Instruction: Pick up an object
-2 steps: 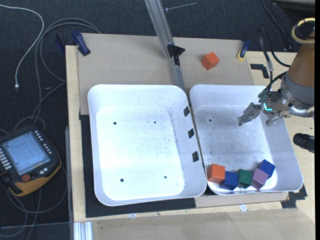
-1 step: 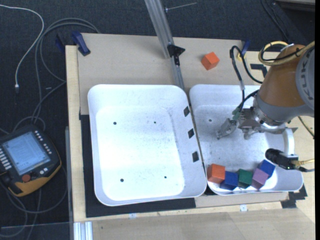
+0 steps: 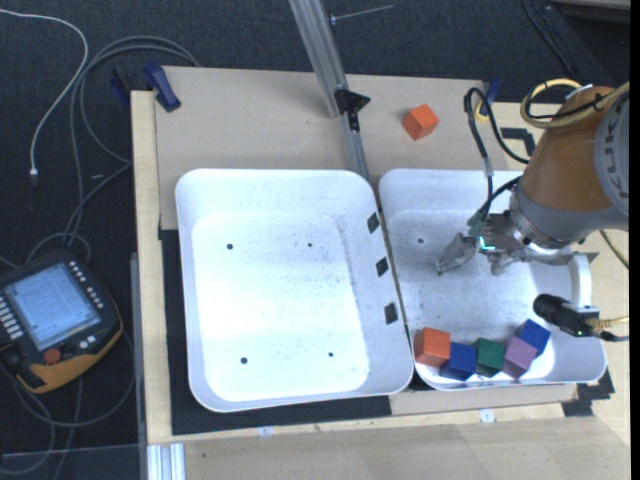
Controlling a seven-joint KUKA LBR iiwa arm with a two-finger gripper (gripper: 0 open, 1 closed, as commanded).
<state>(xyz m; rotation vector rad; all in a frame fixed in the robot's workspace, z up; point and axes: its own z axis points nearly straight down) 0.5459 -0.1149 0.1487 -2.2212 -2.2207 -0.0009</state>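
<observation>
My arm (image 3: 575,168) reaches in from the right over the right-hand bin (image 3: 430,208), its orange band sitting just above the wrist. My pincer (image 3: 455,255) hangs over the bare white floor near the middle of that bin, pointing toward the divide between the two bins, and nothing sits between its tips. From this slanted view I cannot tell whether it is spread or closed. The blocks I could pick from lie in a row along the near edge of the right bin, well apart from my pincer: an orange block (image 3: 432,347) at the left end, a blue block (image 3: 461,359) touching it, then a green block (image 3: 490,355), a purple block (image 3: 520,354), and a second blue block (image 3: 535,334) just behind the purple one. Another orange cube (image 3: 421,121) rests on the bench outside the bins, at the far side. The left-hand bin (image 3: 200,208) lies beside the right one, with a few dark dots on its floor. A metal rail (image 3: 318,43) slants down from the top toward the gap between the bins. A handheld control pad (image 3: 50,318) lies on the dark floor at the far left.
</observation>
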